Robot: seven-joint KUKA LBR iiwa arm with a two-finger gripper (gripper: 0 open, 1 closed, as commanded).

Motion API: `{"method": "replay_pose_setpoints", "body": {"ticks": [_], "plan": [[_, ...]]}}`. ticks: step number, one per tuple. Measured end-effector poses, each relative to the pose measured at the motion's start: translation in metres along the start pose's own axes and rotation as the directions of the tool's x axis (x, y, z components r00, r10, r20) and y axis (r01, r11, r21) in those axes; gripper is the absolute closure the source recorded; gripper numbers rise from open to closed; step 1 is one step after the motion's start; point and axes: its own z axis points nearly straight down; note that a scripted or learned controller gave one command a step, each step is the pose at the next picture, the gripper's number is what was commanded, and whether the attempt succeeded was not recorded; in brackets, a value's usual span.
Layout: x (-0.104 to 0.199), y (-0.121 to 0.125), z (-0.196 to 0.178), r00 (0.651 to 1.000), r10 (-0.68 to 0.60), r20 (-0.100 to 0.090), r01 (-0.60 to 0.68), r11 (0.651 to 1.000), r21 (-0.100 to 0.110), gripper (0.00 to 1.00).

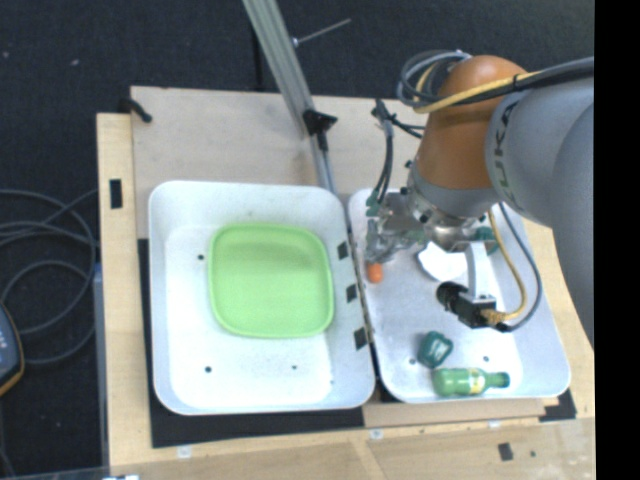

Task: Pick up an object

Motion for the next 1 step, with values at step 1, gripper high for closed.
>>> {"method": "replay_pose_setpoints", "body": {"ticks": [1], "plan": [[0.0465,-0.0054,-0.014,1.0,0.001,0.0,-0.001,1.0,0.0,1.0]]}}
